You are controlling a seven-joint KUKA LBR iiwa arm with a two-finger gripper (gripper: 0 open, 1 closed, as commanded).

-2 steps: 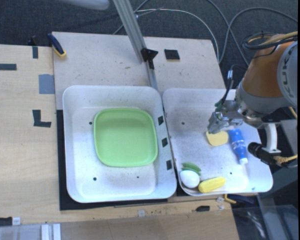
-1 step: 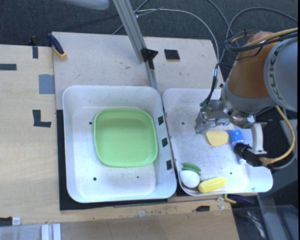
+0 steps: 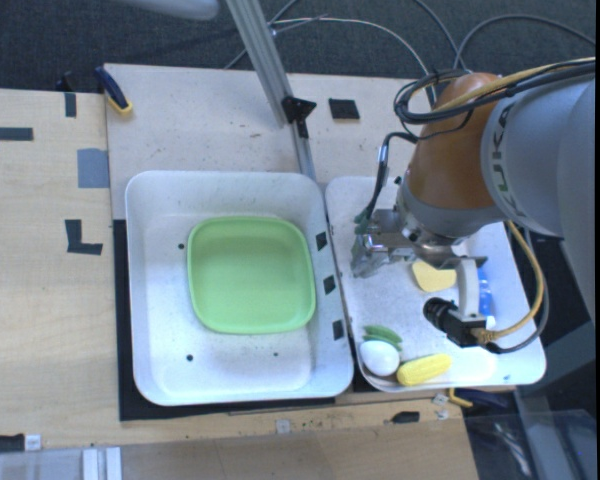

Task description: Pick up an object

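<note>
1. The task looks to be at its start or in the approach: nothing can be seen between the fingers of the gripper (image 3: 368, 253), so I judge that no object has been picked up yet and the whole grasp and lift are left to do.
2. The arm (image 3: 480, 168) reaches over the right bin (image 3: 525, 368), and the gripper hangs low at that bin's left side, near the wall it shares with the left bin (image 3: 140, 268).
3. Whether the gripper is open or closed cannot be told; the metal parts at its tip are too small and blurred.
4. Candidate things lie in the right bin: a yellow piece (image 3: 432, 276) just to the right of the gripper, partly hidden by the wrist; a white round object (image 3: 380, 357) with a small green object (image 3: 383, 335) against it, below the gripper toward the near edge; and a long yellow object (image 3: 423, 369) beside the white one.
5. The yellow piece is the nearest to the gripper; the three at the near edge stand apart from it.
6. A green plate (image 3: 250, 273) lies in the left bin, across the shared wall from the gripper.
</note>
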